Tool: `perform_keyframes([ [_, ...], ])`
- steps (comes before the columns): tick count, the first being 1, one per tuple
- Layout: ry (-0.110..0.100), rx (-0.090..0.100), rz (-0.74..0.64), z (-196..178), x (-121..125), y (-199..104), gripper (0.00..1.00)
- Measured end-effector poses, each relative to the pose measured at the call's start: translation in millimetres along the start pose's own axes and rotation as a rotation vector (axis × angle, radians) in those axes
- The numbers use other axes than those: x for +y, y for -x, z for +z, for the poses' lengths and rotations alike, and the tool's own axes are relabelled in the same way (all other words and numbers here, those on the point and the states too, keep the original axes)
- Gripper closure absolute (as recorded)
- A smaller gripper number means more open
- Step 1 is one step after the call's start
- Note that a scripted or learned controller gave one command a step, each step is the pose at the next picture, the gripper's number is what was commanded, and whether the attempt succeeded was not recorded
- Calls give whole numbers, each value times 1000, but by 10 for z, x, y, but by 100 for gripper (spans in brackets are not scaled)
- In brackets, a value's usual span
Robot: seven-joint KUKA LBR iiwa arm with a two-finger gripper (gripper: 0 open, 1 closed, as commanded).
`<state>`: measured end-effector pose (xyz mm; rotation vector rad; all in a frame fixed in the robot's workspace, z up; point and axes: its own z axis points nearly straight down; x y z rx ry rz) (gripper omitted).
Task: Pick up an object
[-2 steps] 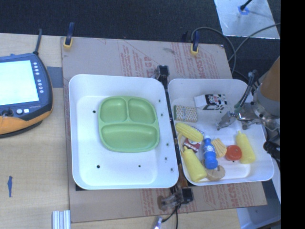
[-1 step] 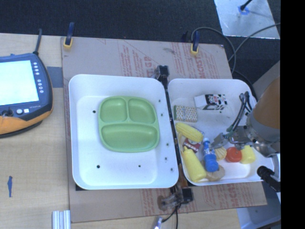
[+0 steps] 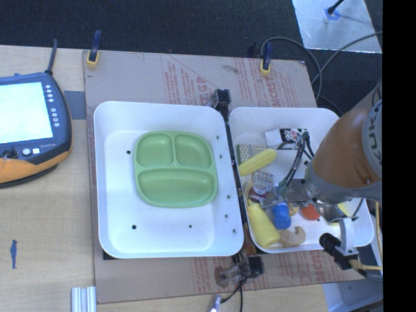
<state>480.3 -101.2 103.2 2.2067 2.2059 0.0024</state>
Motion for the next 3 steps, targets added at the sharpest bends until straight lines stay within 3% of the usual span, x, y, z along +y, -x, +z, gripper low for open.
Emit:
perform_keyframes([
  [1, -10, 6, -9, -87, -9, -21, 100],
  [2, -19, 15, -5, -890, 325, -650, 100],
  [3, -19, 15, -2, -887, 689, -1007, 100],
])
